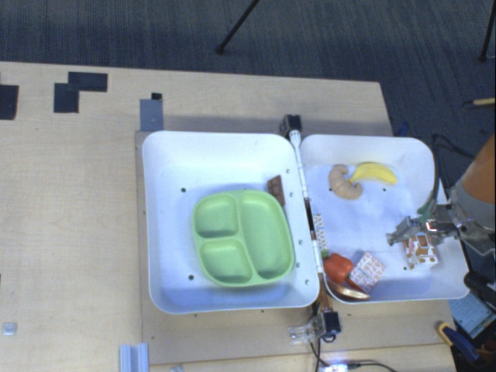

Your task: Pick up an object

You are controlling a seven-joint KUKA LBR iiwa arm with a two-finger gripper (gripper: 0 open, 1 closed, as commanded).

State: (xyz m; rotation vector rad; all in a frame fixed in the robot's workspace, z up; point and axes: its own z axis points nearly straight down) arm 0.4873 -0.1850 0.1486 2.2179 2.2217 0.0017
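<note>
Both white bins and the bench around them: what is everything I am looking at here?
Bins: two, white, side by side on the bench.
Divided plate: one, light green, left bin.
Small brown piece: one, left bin, by the right wall.
Banana: one, yellow, right bin, far side.
Tan curled object: one, touching the banana.
Red object: one, right bin, near corner.
Patterned packet: one, beside the red object.
Small printed box: one, right bin, below the gripper.
Gripper: one, grey, over the right bin.

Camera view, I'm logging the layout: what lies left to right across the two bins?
Green divided tray → brown piece → red item → yellow banana → tool over the right bin.
</note>
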